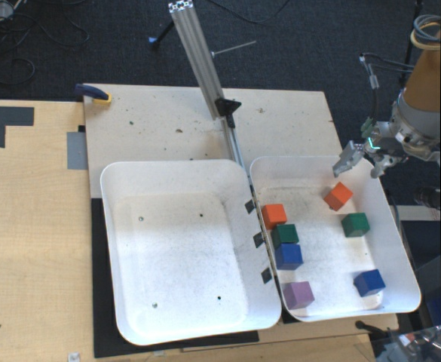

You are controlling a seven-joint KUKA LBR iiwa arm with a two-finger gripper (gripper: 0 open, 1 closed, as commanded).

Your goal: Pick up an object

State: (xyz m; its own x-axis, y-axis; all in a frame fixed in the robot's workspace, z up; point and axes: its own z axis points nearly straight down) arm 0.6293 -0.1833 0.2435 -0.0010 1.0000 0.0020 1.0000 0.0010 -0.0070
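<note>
Worktop: pale, speckled board.
On it: left bin touching right bin; blue clamp beyond the left bin.

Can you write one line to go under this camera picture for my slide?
A robot gripper hangs open above an orange block in the right bin of colored blocks.

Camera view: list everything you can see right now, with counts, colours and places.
Orange blocks: 2; one by right bin's left wall, one near its upper middle.
Green blocks: 2; left column, right side.
Blue blocks: 2; left column, lower right.
Purple block: 1, lower left of right bin.
Bins: 2, white; left bin, right bin.
Aluminium bar: 1, silver, behind bins.
Claw: 1, above right bin's upper edge, open, holding nothing.
</note>
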